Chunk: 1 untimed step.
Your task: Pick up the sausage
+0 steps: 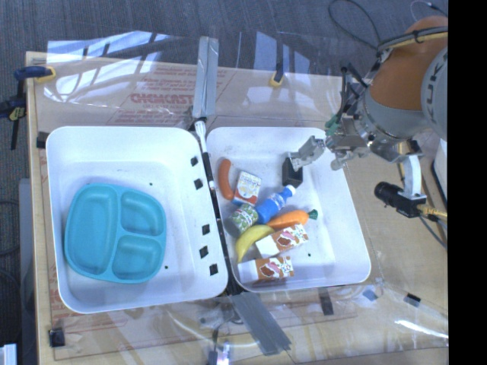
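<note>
The sausage point(226, 179) is a short reddish-brown link. It lies near the left wall of the right bin point(342, 204), almost upright in the picture, with a small carton point(248, 185) touching its right side. My gripper point(293, 172) hangs over the upper middle of the same bin, to the right of the sausage and apart from it, with the small carton between them. I see nothing held at its tip.
Below the sausage lie a green can point(243, 217), a blue bottle point(274, 202), a carrot point(289, 219), a banana point(251, 242) and two more cartons point(275, 267). The left bin point(61, 150) holds a blue divided plate point(114, 233).
</note>
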{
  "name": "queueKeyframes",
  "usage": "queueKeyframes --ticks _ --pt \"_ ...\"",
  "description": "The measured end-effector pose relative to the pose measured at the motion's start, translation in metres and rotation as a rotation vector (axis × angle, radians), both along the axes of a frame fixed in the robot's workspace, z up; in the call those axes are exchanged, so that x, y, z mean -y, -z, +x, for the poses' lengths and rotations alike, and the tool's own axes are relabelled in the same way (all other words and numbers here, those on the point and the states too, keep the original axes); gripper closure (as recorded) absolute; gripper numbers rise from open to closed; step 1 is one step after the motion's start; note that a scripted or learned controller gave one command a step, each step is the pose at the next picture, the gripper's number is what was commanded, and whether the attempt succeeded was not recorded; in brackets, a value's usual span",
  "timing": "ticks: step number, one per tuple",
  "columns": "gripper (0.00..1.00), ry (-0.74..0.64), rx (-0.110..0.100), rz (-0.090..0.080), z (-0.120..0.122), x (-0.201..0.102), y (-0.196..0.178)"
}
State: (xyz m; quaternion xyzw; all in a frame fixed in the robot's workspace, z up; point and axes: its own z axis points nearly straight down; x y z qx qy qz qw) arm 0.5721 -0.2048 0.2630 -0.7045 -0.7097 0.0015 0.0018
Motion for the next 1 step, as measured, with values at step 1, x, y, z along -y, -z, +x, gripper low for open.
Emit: queueKeyframes --ticks 1 --pt "0.0 0.0 0.002 -0.001 0.0557 0.0028 0.0627"
